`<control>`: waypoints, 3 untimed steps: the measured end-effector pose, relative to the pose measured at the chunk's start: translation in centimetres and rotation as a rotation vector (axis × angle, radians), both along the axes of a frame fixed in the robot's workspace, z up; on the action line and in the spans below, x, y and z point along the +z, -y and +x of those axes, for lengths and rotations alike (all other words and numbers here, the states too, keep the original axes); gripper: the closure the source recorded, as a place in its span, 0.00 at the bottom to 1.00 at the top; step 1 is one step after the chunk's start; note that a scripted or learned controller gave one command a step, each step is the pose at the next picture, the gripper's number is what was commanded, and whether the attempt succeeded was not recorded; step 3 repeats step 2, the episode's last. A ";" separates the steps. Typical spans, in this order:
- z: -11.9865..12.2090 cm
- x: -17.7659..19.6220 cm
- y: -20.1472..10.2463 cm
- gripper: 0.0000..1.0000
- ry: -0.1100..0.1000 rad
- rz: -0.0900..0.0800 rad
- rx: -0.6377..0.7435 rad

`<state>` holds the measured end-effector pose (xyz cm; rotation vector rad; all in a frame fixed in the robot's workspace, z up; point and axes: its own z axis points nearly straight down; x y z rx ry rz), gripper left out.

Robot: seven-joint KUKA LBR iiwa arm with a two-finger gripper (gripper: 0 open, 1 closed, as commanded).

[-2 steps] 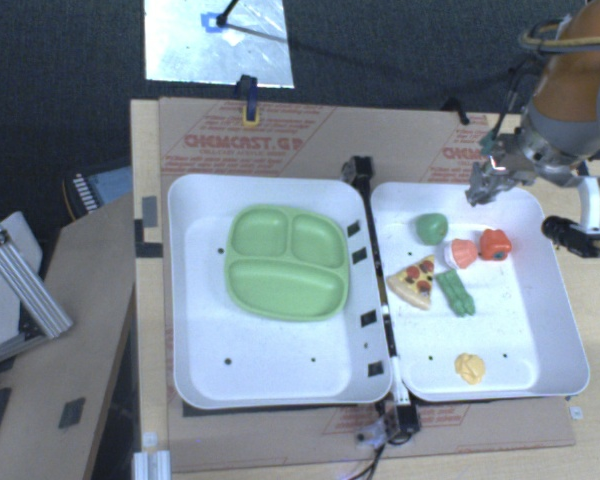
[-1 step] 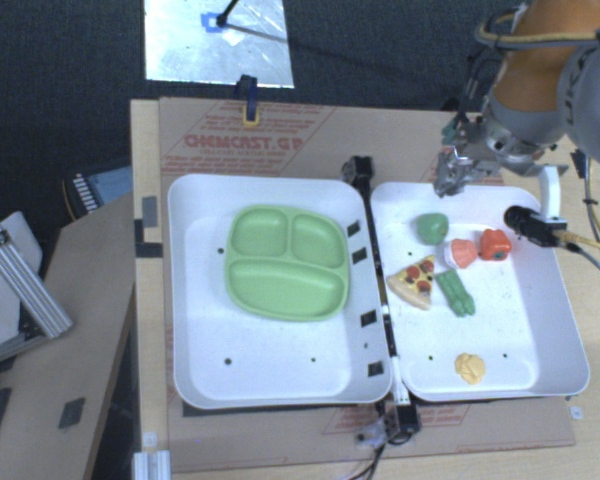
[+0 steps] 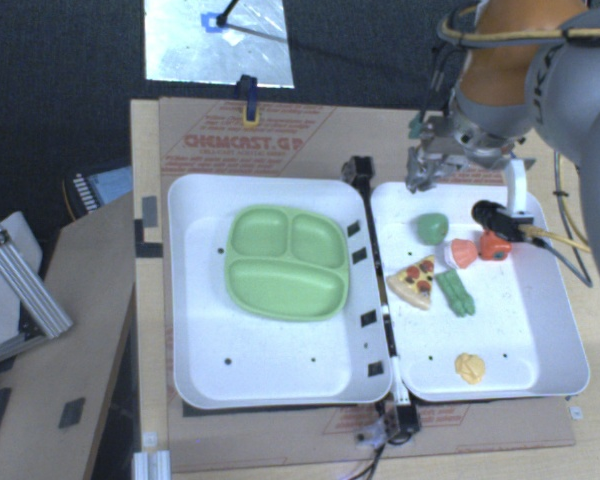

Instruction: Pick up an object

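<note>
Fingers (image 3: pixel 421 180) hang near the right bin's (image 3: pixel 550 308) back rim, state untellable, presumably poised for your green ball (image 3: pixel 432 228) just below.

Evenly and fairly brightly lit from above. Mild glare on the white bins (image 3: pixel 280 388), washing out detail near their rims. Strong sheen on the silvery sheet (image 3: pixel 220 28) at top. Soft, short shadows under the green plate (image 3: pixel 285 263) and small toys. Dark backdrop nearly featureless. Slightly soft focus throughout, with coarse, low-resolution grain; blurred arm (image 3: pixel 540 58) at upper right.
</note>
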<state>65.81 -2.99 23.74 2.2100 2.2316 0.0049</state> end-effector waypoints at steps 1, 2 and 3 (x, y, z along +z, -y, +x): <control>0.0 -1.2 -5.8 1.00 -0.001 0.001 0.000; -0.3 -0.6 -10.4 1.00 -0.001 0.000 0.000; -0.3 -0.6 -10.4 1.00 -0.001 0.000 0.000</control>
